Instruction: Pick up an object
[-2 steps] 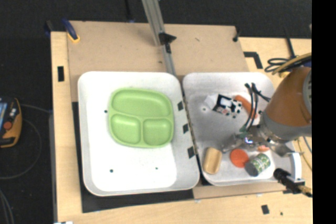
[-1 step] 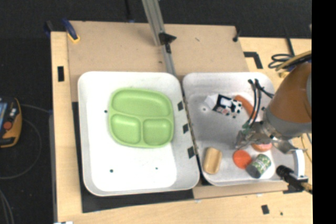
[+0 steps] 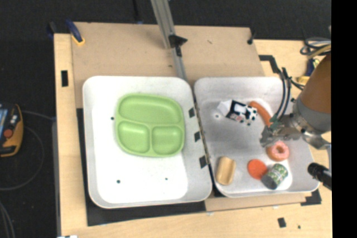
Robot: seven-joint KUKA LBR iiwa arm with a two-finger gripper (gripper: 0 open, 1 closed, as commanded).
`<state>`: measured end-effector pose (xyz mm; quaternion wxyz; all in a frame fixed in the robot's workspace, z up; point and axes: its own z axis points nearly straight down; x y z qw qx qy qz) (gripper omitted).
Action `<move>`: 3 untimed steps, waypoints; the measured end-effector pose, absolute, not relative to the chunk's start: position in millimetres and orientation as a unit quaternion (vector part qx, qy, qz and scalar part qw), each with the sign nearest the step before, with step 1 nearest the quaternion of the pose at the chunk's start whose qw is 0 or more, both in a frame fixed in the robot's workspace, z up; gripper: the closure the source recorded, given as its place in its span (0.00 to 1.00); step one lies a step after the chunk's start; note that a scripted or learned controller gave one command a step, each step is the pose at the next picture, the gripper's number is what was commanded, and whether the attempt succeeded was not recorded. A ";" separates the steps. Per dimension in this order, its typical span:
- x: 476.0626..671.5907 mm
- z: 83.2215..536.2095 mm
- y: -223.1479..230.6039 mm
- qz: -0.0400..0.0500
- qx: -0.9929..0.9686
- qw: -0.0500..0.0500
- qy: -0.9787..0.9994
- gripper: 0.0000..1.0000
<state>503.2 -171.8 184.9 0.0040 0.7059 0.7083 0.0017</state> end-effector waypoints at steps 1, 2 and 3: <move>505.2 238.9 -173.2 0.002 0.706 0.004 0.709 1.00; 529.9 232.1 -118.0 0.001 0.704 0.001 0.710 1.00; 539.9 232.2 -65.4 0.001 0.704 0.001 0.710 1.00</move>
